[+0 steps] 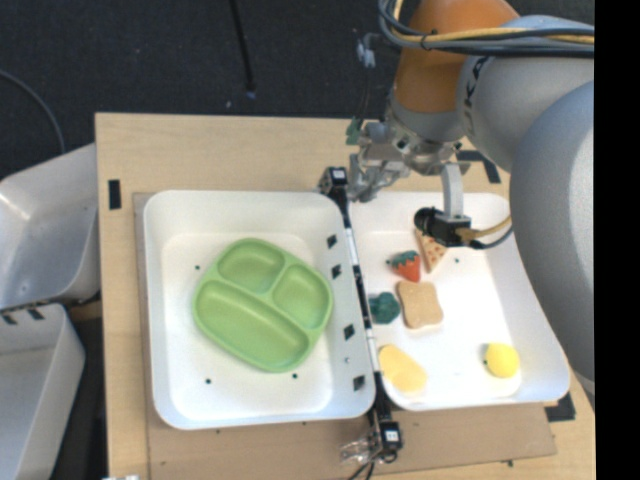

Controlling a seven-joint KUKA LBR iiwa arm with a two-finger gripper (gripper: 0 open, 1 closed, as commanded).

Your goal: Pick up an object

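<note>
Camera view. You see two white bins side by side on the wooden bench (pixel 200 148).

Left bin (pixel 160 298): one green divided plate (pixel 262 304), lying flat near the middle and turned at a slant to the bin walls.

Right bin (pixel 470 313): six small food pieces.
- A pizza wedge (pixel 432 252) lies toward the far side.
- A red piece with a green top (pixel 406 264) sits just beside the wedge, on its left.
- A slice of toast (pixel 420 305) lies flat near the middle.
- A dark green lump (pixel 384 308) sits just to the left of the toast, close to the divider between the bins.
- A pale yellow piece (pixel 402 368) lies in the near-left corner.
- A round yellow piece (pixel 501 360) lies toward the near-right, apart from the rest.

The grey arm (pixel 530 78) reaches in from the right. Its gripper (pixel 365 180) hangs over the far end of the divider, at the far-left corner of the right bin. It is apart from the toast and from both yellow pieces. You cannot tell whether the claw is apart or together, because the metal blurs together from this angle.
</note>
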